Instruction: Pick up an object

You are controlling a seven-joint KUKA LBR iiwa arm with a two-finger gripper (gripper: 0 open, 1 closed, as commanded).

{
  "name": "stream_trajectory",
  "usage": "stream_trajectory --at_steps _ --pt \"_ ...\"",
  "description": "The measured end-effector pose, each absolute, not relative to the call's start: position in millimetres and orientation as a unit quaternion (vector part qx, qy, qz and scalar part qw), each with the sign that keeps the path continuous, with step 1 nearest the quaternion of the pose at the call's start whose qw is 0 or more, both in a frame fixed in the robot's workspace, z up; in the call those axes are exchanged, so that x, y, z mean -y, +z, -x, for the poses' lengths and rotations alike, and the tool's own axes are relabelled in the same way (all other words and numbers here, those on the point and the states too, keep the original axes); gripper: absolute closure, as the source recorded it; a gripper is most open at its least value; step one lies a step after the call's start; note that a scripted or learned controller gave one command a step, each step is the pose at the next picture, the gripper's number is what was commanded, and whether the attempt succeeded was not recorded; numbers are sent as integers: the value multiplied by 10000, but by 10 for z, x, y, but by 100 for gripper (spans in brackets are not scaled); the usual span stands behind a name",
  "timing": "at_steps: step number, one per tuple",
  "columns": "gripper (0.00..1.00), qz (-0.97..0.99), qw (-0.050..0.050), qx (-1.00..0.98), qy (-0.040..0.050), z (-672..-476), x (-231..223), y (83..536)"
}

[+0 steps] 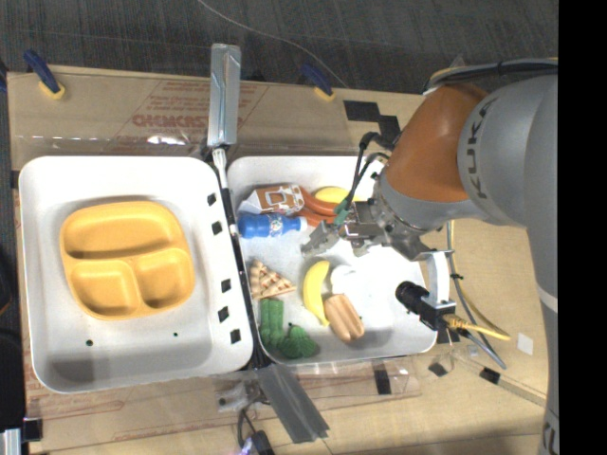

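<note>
Grey-and-orange arm (474,150) sits highest in frame, closest to the lens, reaching in over the right white plastic bin (417,341). Landmark: the curved yellow toy banana (316,290) in that bin. Two-finger gripper (327,238) hangs just above the banana, toward the bin's far side; can't tell whether it's released or clenched, nothing visibly between the tips. Tan toy hot dog (343,317) touches the banana's near-right end. Green leafy toy vegetable (282,331) sits near-left of the banana, brown waffle-pattern piece (266,279) just left. Blue plastic bottle (267,226) is up-left of the banana, with the orange-and-white snack packet (279,199) beyond it. Round yellow-and-red toy (330,198) lies beyond the banana, past the gripper. Yellow three-compartment plastic tray (126,257) is well left of the banana, in the left white bin (38,282).
</note>
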State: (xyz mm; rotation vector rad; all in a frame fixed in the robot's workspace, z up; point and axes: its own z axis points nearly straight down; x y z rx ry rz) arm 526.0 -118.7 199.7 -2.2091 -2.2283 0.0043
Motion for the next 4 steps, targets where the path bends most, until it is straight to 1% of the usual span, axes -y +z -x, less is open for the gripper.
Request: stream_trajectory --at_steps 1,2,3,4 --pt "0 8256 28 5642 22 -5224 1654 958" --pt "0 8964 2 4432 5 -5788 1798 907" --pt "0 9767 23 2147 26 -5720 1276 891" --pt "0 9945 13 1047 24 -5865 1219 887"
